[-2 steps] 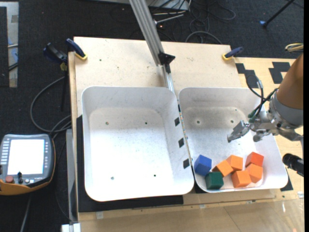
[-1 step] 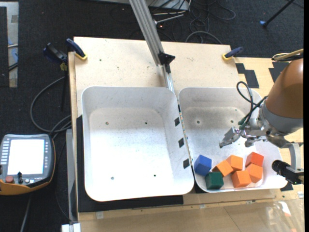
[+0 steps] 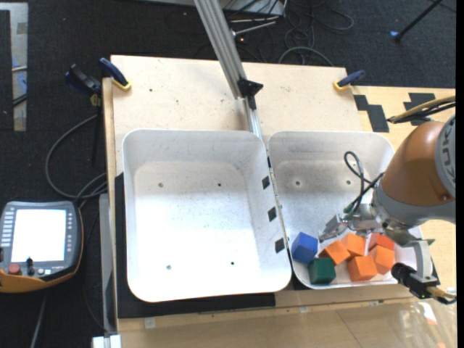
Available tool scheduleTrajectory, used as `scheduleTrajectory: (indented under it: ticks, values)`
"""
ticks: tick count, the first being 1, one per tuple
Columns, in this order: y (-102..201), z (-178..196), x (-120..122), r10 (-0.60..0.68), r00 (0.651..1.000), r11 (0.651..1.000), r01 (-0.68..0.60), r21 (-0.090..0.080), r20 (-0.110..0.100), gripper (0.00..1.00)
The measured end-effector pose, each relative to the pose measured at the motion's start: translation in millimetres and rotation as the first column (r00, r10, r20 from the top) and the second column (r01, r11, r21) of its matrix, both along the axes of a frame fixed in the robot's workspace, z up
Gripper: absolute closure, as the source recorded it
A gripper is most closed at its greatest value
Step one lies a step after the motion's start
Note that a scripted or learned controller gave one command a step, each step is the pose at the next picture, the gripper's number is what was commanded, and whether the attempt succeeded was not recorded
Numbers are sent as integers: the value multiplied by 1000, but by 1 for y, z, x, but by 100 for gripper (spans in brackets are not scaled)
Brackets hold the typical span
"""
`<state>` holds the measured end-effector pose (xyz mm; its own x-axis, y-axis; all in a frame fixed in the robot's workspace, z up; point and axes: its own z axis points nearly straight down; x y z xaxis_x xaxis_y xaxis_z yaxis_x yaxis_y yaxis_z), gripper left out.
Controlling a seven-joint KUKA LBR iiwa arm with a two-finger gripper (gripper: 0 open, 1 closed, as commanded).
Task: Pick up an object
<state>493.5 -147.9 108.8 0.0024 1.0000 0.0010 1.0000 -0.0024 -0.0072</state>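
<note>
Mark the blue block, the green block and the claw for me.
blue block (image 3: 304,247): camera view, on its top face.
green block (image 3: 322,270): camera view, on its top face.
claw (image 3: 338,228): camera view, at its grey metal tip above the orange blocks.

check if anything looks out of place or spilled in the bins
Nothing is spilled. The blocks, blue, green and several orange, sit bunched in the near corner of the right bin, some tilted against each other. The gripper hangs at the pile.

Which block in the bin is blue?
The blue block, at the left end of the pile in the right bin. Just below it sits a green block; the others are orange.
</note>
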Motion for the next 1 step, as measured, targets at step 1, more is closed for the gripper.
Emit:
scheduleTrajectory:
  ticks: [1]
  values:
    - [18, -14, 95, 8, 1000, 1000, -8, -1, 11, 0]
